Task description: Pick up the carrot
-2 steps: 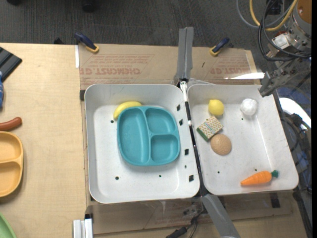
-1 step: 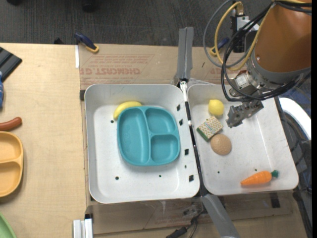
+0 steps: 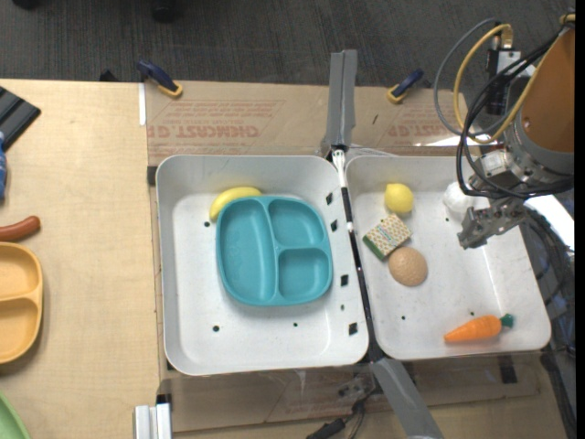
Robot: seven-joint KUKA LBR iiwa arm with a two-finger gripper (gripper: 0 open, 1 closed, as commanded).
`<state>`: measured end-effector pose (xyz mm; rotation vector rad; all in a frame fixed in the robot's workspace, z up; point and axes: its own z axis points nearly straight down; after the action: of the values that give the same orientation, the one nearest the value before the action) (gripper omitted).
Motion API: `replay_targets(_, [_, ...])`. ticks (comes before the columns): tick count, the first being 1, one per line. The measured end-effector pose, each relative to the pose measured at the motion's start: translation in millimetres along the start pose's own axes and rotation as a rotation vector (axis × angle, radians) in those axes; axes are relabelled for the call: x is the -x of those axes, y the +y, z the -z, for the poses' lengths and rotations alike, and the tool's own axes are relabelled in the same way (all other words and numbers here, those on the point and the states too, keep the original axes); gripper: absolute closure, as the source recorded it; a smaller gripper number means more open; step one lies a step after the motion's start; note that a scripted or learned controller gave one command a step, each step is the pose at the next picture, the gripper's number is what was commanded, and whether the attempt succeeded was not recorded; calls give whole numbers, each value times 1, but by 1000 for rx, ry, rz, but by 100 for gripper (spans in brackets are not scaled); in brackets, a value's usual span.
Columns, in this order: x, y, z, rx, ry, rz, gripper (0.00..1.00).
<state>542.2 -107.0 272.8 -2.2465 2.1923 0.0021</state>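
The carrot, orange with a small green top, lies near the front right corner of the right bin. My gripper hangs over the right side of that bin, well behind the carrot and apart from it. Nothing is visible between its fingers.
In the right bin lie a yellow lemon, a green-patterned sponge block and a tan egg-shaped object. The left bin holds a teal divided plate and a yellow banana. An orange plate sits at far left.
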Motion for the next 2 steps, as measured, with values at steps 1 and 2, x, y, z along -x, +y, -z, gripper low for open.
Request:
replay_targets(1, [156, 0, 46, -2, -2, 215, 100])
replay_targets(2, [50, -22, 57, -1, -1, 228, 100])
